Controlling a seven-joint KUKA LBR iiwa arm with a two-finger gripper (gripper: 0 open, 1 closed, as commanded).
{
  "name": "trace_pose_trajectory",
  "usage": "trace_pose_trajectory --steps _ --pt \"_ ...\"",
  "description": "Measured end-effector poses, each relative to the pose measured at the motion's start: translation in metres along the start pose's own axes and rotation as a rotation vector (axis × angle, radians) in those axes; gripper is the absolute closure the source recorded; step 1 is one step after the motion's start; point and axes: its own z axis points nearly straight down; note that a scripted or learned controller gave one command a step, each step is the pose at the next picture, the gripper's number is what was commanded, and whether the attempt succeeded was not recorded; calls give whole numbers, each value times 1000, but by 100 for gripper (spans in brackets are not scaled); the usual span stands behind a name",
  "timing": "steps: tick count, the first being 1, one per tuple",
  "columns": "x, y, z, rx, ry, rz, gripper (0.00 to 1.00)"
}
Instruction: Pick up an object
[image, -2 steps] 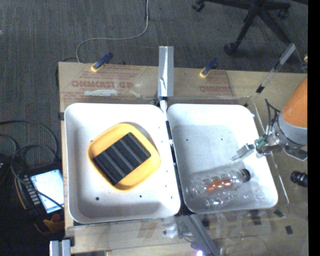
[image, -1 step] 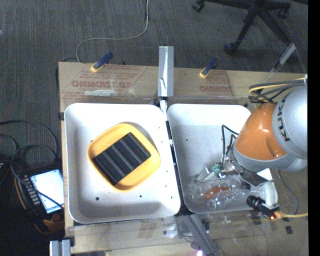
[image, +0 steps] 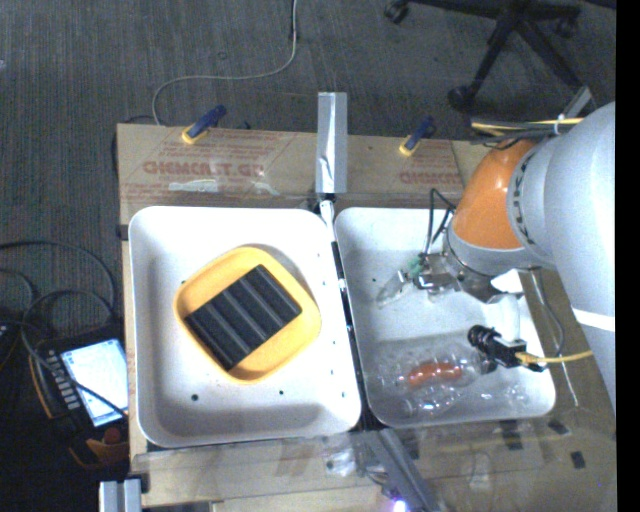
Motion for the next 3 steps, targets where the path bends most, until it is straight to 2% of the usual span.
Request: trace_pose_trajectory --steps 1,2,3 --pt "-29 -22 -55 17 4 31 0" --pt "-59 -93 -63 18 5 -41 0" --pt "-2 -96 -2 0 -2 -33 0"
